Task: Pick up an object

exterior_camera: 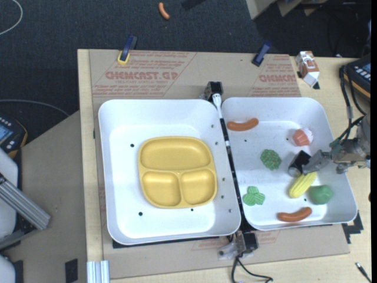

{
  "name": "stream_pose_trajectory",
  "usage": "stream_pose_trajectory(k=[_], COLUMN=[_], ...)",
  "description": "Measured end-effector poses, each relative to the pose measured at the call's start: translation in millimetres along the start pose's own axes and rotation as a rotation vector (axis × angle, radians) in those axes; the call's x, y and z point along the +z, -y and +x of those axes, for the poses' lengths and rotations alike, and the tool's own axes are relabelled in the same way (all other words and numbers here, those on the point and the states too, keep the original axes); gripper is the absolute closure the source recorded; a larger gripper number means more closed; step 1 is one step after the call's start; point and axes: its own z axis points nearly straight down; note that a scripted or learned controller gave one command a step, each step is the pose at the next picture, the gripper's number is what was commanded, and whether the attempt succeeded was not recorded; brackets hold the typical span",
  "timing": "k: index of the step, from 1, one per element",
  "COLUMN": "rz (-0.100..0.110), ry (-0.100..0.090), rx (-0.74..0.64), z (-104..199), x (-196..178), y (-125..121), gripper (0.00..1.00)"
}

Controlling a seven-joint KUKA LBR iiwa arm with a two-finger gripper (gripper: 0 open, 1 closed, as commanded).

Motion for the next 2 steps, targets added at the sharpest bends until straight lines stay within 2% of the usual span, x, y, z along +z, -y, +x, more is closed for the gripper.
stream_pose_trajectory(k=[1, 2], rz=[-0.01, -0.003], ry=[0.003, -0.002], rx=[-0.003, -0.004], z=[0.1, 8.7], x=[-4.8, 42.4], y=[-2.8, 1.2], gripper=[0.0, 0.0])
